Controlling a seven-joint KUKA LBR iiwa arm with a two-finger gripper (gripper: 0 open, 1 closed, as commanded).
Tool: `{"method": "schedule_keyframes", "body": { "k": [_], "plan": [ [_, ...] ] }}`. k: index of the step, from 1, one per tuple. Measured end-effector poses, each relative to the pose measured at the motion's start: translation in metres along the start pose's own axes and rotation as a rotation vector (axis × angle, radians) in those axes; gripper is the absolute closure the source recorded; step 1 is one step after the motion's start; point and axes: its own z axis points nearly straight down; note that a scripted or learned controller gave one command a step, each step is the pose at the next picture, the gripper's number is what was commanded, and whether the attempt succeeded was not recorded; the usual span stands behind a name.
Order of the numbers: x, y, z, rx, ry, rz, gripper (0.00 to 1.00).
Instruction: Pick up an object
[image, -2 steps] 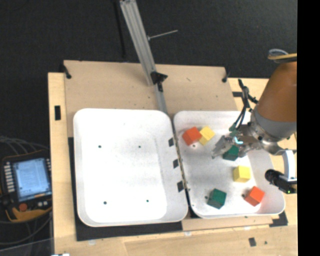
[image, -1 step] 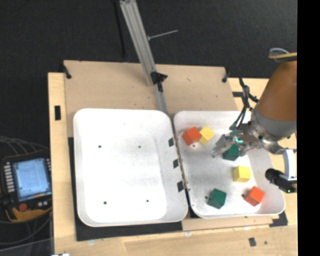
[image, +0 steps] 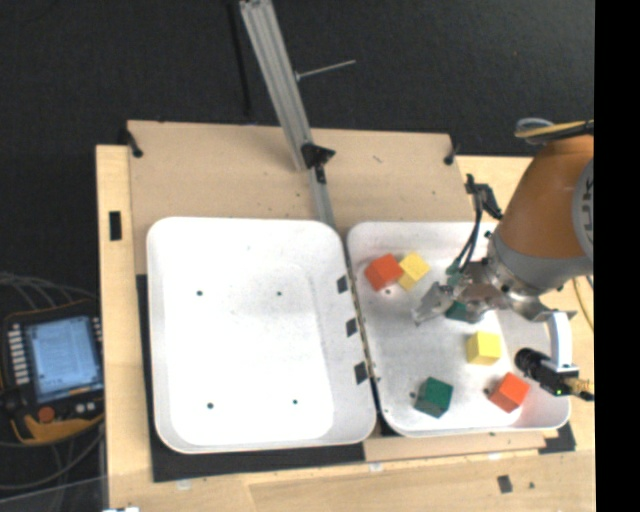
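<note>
From the camera above, I reach in from the right, my grey arm (image: 545, 215) with its orange band hanging over the right-hand bin (image: 395, 405) of the two white bins on the wooden worktop (image: 230, 170). My gripper (image: 452, 300) sits low in the middle of that bin, and a small dark green thing (image: 458, 311) shows right at its tip; it may be a block lying between or just under the tips, but the view is too dim and crowded there for me to say, so whether the gripper is open or closed on anything I cannot tell. Around it lie loose blocks: an orange-red block (image: 382, 271) and a yellow block (image: 414, 268) touching or nearly touching each other near the bin's far left corner, a second yellow block (image: 483, 347) just beside my gripper on the near side, a green block (image: 434, 396) by the near wall, and another orange-red block (image: 508, 391) toward the near right corner, next to a black fitting on my wrist (image: 540, 368). The left bin (image: 165, 300) shows only small dark dots on its floor. A slanted metal pole (image: 285, 90) rises from the worktop's far edge, and a handheld screen (image: 55, 362) lies off the worktop at the left.
</note>
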Motion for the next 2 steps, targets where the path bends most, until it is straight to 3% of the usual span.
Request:
{"method": "schedule_keyframes", "body": {
  "k": [2],
  "plan": [
    [0.004, 0.003, 0.099, 0.002, 0.000, 0.000, 0.00]
  ]
}}
